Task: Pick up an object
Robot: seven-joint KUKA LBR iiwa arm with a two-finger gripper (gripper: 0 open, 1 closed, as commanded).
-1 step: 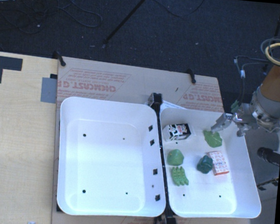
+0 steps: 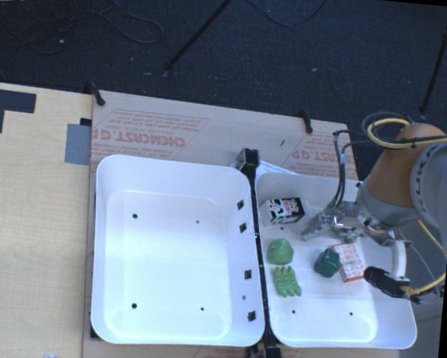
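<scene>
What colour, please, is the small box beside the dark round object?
White with red-orange print, seen in the camera view.

Two white bins, three green objects, two small boxes

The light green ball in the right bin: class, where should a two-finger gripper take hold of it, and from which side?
Probably from straight above, fingers closing across the middle of the light green ball. It looks rounded, so its widest part gives the best hold. It lies apart from the green block and the bin's dividing wall, leaving room either side.
</scene>
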